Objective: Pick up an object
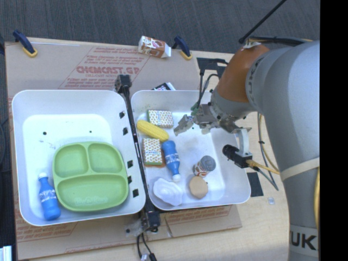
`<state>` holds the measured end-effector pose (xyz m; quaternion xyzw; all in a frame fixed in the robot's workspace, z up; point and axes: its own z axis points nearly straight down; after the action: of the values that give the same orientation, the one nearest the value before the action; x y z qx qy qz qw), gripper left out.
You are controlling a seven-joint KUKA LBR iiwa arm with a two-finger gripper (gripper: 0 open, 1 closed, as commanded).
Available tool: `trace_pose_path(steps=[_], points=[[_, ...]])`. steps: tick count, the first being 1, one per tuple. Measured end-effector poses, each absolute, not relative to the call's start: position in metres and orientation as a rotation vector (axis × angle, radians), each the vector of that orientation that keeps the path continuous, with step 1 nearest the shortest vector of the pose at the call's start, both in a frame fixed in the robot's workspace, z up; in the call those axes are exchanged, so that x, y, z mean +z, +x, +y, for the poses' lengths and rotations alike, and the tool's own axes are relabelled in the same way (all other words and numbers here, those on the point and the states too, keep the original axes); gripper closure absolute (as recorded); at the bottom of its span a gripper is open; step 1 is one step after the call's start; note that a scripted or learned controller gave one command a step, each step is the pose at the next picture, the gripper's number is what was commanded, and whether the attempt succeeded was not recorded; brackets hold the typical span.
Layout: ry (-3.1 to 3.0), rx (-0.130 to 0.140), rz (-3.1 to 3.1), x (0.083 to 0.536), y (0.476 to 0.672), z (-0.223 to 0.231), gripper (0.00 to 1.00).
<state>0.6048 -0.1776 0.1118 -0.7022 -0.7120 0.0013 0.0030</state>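
Green plate [90, 176] in left bin [22, 110]; corn [151, 130], can [205, 166] in right bin [237, 188]; claw [184, 124] open, empty

Robotics lab test bench

An industrial arm [283, 91] reaches over two white bins [27, 145] clipped side by side on cardboard sheeting [98, 69] held by blue clamps [24, 42], with loose cables [266, 156] and toy groceries as test props, on a carpeted floor [136, 7].
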Motion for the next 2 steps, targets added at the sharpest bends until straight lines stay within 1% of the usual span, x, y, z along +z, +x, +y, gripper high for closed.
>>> trace_pose_path(steps=[1,2], points=[[-2.214,-0.006,-2.232,0.249,0.641,-0.082,0.0],[-2.215,-0.002,-2.231,0.335,0.657,-0.028,0.0]])
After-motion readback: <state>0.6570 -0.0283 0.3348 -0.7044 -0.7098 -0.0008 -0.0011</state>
